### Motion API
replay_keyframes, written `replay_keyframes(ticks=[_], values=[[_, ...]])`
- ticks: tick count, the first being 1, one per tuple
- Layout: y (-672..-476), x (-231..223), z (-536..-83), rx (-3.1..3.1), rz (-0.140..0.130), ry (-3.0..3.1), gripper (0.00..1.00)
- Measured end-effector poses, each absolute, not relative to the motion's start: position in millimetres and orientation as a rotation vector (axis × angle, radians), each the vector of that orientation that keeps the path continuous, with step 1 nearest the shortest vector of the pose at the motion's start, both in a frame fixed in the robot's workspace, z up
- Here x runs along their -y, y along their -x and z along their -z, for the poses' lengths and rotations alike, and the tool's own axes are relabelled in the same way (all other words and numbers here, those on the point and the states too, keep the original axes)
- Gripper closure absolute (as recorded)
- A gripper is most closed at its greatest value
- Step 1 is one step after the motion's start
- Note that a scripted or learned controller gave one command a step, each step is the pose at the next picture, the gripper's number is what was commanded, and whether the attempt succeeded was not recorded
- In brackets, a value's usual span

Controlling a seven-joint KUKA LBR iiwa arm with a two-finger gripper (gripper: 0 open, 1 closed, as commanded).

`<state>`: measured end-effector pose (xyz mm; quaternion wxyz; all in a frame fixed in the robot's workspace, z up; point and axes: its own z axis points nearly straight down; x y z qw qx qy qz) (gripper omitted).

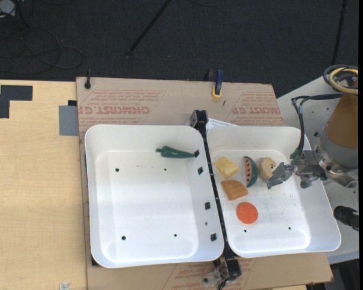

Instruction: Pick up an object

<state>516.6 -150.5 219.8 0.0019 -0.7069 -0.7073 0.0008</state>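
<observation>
The right bin [314,237] holds several toy foods: a yellow block [225,167], a watermelon slice [250,171], a cream-coloured piece [267,166], a tan bread-like piece [235,190] and a red-orange disc [247,212]. In the left bin [109,222] a green pepper-like object [175,153] lies near the far wall. My gripper [277,177] hangs low over the right bin, just right of the cream piece and close to it. Whether it touches that piece I cannot tell. Nothing is seen held in it.
The arm [342,132] comes in over the right bin's right wall. A black divider clip strip [209,180] runs between the bins. A blue-and-yellow clamp [217,87] sits on the cardboard behind them. Cables lie at the right [302,101].
</observation>
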Motion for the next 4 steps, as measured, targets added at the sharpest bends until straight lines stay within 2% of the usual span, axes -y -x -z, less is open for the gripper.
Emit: replay_keyframes(ticks=[1,2,3,4], values=[[-494.1,101,-113,2.215,-0.009,2.209,0.0],[-542.1,172,-86,2.22,-0.003,2.225,0.0],[-631.5,93,-88,2.236,0.0,2.216,0.0],[-640.2,149,-85,2.21,-0.018,2.207,0.0]])
